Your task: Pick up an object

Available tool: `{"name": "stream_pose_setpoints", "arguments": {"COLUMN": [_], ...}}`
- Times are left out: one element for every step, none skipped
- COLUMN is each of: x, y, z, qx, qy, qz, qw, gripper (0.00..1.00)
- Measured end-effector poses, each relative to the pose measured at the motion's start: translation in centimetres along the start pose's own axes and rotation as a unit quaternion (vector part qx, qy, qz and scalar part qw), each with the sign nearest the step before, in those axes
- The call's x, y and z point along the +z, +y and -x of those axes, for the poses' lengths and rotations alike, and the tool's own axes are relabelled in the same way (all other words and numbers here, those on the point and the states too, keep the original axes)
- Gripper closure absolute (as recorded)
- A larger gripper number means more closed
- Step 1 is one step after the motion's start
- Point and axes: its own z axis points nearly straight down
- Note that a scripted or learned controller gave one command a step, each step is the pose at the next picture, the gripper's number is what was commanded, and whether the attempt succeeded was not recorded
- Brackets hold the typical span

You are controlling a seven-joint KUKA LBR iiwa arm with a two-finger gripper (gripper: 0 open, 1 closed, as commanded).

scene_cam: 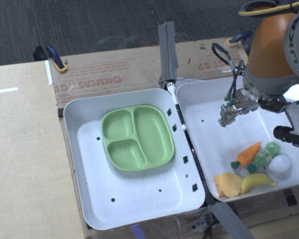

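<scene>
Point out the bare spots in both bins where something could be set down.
Left bin: bare floor below and left of the green plate. Right bin: bare upper left, beside the gripper. Crowded at lower right: carrot, banana.

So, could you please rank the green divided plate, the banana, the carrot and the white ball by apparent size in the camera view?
1. green divided plate, by far the largest.
2. banana.
3. carrot and white ball: the carrot is longer and the ball is rounder, so they look too similar to rank.
</scene>
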Motion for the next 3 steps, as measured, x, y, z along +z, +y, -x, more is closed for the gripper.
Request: {"name": "stream_pose_setpoints", "arguments": {"x": [8.2,8.2,6.8], "y": [-8.4,-8.4,-2.8], "z": [3.7,3.7,1.9], "qx": [-0.027,-0.027,0.031], "qy": [0.001,0.001,0.000], "qz": [-0.001,-0.001,0.000], "qw": [0.9996,0.9996,0.9995], "gripper": [1.00,0.00,0.00]}}
